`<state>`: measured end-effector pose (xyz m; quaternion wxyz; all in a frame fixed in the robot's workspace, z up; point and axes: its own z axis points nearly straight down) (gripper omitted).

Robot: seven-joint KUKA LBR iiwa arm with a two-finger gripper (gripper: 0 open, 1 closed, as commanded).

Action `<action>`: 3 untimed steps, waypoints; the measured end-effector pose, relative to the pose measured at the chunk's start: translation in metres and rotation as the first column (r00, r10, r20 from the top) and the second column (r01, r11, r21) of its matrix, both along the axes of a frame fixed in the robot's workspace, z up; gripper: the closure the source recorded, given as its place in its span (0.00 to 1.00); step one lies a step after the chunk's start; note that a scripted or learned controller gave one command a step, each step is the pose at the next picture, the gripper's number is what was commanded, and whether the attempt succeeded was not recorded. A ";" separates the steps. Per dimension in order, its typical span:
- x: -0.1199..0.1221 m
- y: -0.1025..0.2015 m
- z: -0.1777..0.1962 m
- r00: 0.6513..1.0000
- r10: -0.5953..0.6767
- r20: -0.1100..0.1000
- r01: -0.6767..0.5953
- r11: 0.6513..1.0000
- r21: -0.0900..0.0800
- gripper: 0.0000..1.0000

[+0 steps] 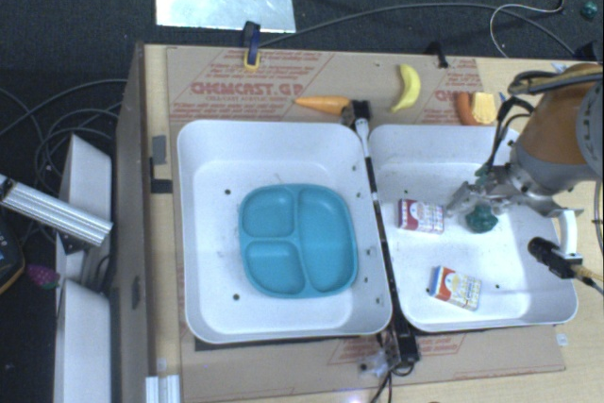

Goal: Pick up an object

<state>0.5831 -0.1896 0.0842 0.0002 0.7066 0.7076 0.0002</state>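
1. Grey KUKA arm w/ orange band comes in from 3 o'clock, and its two-finger gripper (479, 203) sits low in the right shallow white bin (528, 302).
2. Small teal rounded object (482, 221) is right at the gripper tip, towards the bin's 2 o'clock. Can't tell if the jaws are apart, together or clamped on it, too blurry tbh.
3. Same bin: red-and-white small box (419, 216) near centre-left, at approx 9 o'clock of the teal thing. Another red/white/blue carton (455, 287) lies at 6 o'clock.
4. Left shallow white bin (212, 203) has a blue divided plastic plate (297, 238) in the middle.
5. On the cardboard rim at 12 o'clock: yellow toy banana (408, 87), orange toy carrot (321, 105).
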 end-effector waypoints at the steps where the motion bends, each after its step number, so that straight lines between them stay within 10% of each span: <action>1: 0.001 -0.001 0.011 1.000 0.000 0.004 0.000 1.000 -0.001 1.00; 2: -0.052 0.052 0.046 1.000 0.002 0.000 -0.002 1.000 0.001 1.00; 3: -0.078 0.032 0.095 1.000 -0.001 0.002 0.001 1.000 -0.001 1.00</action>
